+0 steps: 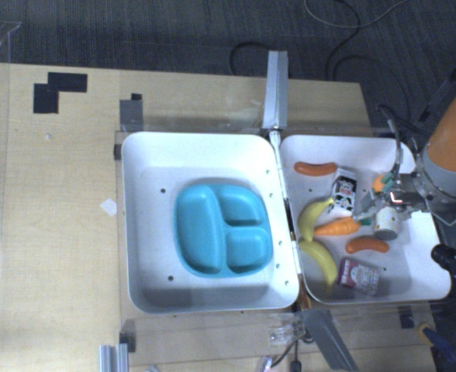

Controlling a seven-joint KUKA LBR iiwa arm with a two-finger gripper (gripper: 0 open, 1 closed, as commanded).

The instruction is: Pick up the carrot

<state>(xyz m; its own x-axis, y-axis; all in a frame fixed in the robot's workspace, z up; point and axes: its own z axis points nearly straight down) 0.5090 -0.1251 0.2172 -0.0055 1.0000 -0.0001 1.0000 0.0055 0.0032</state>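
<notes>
The carrot [338, 227] is orange and tapered. It lies in the middle of the right bin [422, 281], pointing left against a yellow banana [313, 215]. My gripper [378, 208] hangs just right of and slightly above the carrot's thick end, reaching in from the right under the grey and orange arm [453, 149]. The view does not show the carrot between its parts, and its tip is lost among dark and white hardware.
In the right bin with the carrot lie a red sausage [315, 168] at the back, a black-and-white packet [344, 192], a second banana [322, 260], an orange-red sausage [367, 245] and a maroon pouch [360, 276]. The left bin [146, 208] holds a blue divided tray [222, 229].
</notes>
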